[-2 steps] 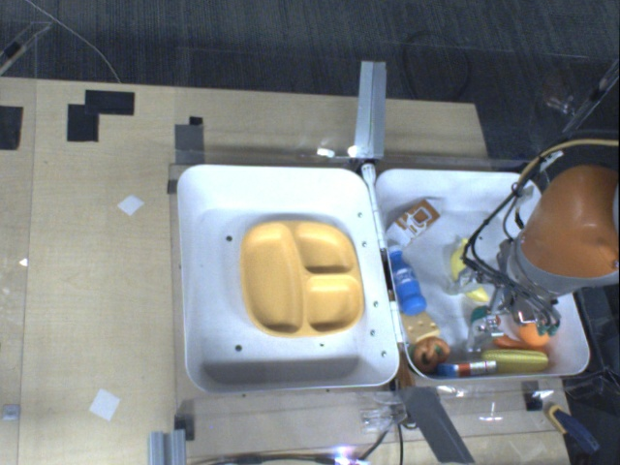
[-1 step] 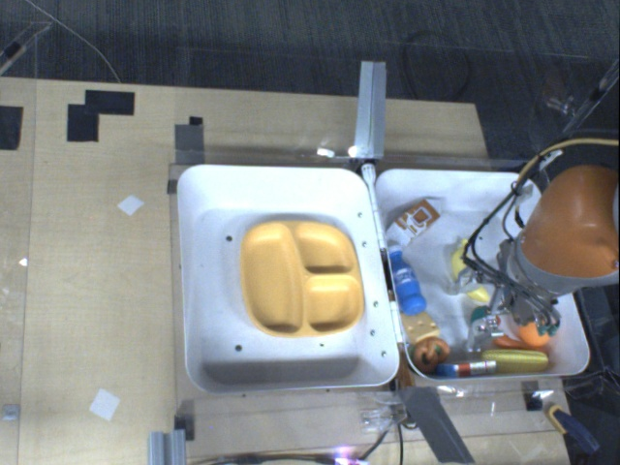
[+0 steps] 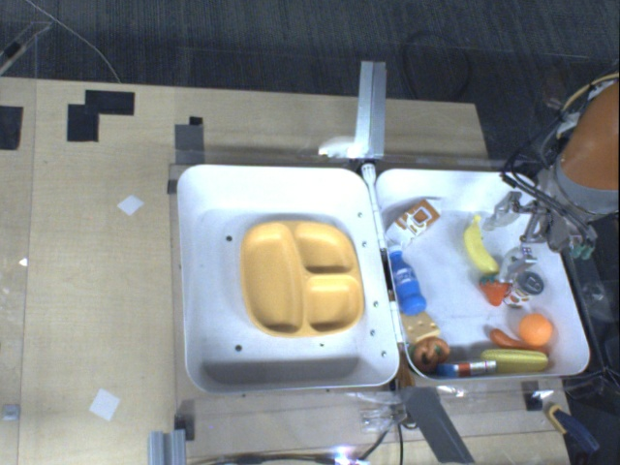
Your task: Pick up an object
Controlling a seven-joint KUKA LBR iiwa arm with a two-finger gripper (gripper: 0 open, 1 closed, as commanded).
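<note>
The surface (image 3: 87, 289) carries two shallow white bins side by side, separated by a narrow metal divider.

Left bin (image 3: 208, 260): contains one yellow tray (image 3: 300, 277) with three compartments. The tray lies flat near the bin centre, apart from all four walls.

Right bin (image 3: 441, 187): contains the loose objects.
- A small white and brown carton (image 3: 415, 220) lies near the upper left corner.
- A blue bottle (image 3: 405, 283) lies along the left wall, just below the carton.
- A yellow banana (image 3: 478, 245) lies in the upper middle area, tilted.
- A small red object (image 3: 496, 293) lies just below the banana.
- An orange ball (image 3: 535, 330) lies near the lower right corner.
- A long yellow object (image 3: 514, 359) lies along the bottom wall, below the orange ball.
- A brown round object (image 3: 427, 348) lies in the lower left corner, with a marker-like object (image 3: 465, 367) beside it.

The arm enters from the right, its orange band at the upper right edge. The gripper (image 3: 524, 260) hangs over the right side of the right bin, just right of the banana and above the red object. The view does not resolve the gripper state, and whether it contacts any object cannot be determined.
</note>
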